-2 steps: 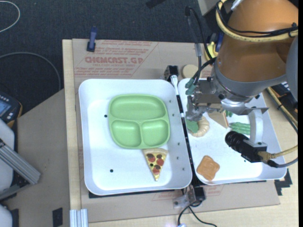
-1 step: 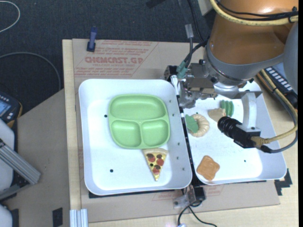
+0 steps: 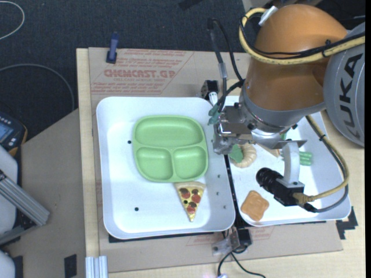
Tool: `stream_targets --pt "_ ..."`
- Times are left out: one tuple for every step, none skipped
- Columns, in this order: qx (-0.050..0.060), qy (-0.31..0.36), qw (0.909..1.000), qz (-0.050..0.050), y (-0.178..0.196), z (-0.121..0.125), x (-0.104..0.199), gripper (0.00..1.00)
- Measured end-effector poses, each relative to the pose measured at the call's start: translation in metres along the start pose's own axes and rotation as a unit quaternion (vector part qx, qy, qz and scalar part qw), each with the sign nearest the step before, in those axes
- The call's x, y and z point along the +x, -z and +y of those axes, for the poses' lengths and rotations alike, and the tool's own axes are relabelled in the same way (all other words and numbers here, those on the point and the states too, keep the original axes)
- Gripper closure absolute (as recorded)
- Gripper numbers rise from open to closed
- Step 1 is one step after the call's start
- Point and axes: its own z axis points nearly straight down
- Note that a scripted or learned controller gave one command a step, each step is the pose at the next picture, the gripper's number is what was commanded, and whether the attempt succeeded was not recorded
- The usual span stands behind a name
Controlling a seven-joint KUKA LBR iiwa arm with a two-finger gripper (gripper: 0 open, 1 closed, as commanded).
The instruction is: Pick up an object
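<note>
My gripper [image 3: 233, 145] hangs low over the left side of the right bin [image 3: 324, 213], under the arm's big orange wrist band. Directly beneath it lies a beige ring-shaped toy [image 3: 246, 157] with a green piece [image 3: 236, 154] against it; the gripper body hides whether it touches them. An orange-brown cracker-like toy [image 3: 254, 205] lies near that bin's front edge. Another green piece [image 3: 305, 158] peeks out to the right of the arm. In the left bin [image 3: 113, 172] sit a green divided plate [image 3: 171, 148] and a pizza slice toy [image 3: 191, 199].
The wall between the two bins [image 3: 231, 190] runs just left of the gripper. A black fitting with cables [image 3: 280, 188] hangs off the arm above the right bin. Both bins rest on a cardboard sheet [image 3: 139, 71]; a blue clip [image 3: 112, 48] is at its back edge.
</note>
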Motion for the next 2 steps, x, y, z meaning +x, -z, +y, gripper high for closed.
stream_targets --pt "-0.015 0.004 0.9999 0.005 0.172 0.017 0.062 1.00" --pt "0.002 -0.001 1.0000 -0.002 0.055 -0.001 0.038 1.00"
